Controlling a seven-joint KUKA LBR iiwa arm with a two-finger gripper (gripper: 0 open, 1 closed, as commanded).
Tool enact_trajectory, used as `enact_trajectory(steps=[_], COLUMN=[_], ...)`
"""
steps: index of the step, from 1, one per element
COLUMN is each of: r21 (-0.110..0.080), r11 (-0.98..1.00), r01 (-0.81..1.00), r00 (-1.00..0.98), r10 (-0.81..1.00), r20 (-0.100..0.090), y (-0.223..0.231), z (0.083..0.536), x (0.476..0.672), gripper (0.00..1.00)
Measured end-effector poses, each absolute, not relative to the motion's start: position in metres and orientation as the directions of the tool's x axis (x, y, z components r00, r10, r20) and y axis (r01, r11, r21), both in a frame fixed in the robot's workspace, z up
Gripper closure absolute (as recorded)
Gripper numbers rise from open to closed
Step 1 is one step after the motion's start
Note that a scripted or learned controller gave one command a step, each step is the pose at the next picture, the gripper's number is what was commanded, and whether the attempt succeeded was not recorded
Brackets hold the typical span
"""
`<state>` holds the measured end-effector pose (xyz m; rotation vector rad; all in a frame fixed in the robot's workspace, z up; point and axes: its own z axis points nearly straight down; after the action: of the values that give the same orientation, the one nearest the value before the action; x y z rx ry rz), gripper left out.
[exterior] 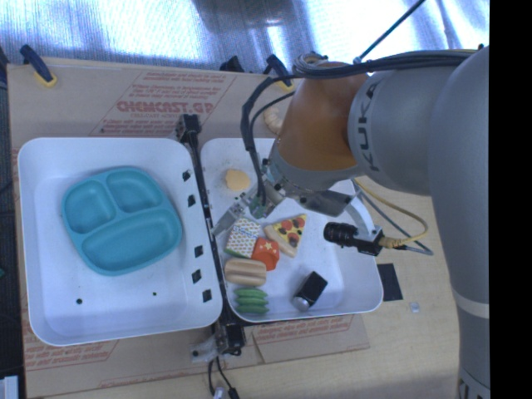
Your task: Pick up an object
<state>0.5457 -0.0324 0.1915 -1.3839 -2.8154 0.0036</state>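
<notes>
- Two shallow white bins are seen side by side on the desk [75,98], which is covered with brown cardboard.
- In the left bin [33,248], a blue divided plate [122,219] is laid flat.
- In the right bin [366,293], toy food is gathered toward the left half of the bin.
- A pale round piece [237,179] is seen near the bin's upper left.
- A checkered wedge [242,238], a red piece [266,253] and a pizza slice [288,233] are clustered at the frame's centre, the red piece touching both others.
- Below these, a hot dog [245,272] and a green piece [252,300] are placed one above the other.
- A black block [310,289] is set at the bin's lower middle.
- The gripper [256,208] is lowered just above the checkered wedge; whether it is open or closed cannot be told.
</notes>
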Motion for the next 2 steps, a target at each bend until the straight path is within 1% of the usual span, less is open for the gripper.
enact_trajectory(steps=[2], r21=[-0.004], r11=[0.611], r01=[0.792], r00=[-0.611], r10=[0.792], r20=[0.003], y=[-0.0324], z=[0.1915], x=[0.5457], gripper=[0.0])
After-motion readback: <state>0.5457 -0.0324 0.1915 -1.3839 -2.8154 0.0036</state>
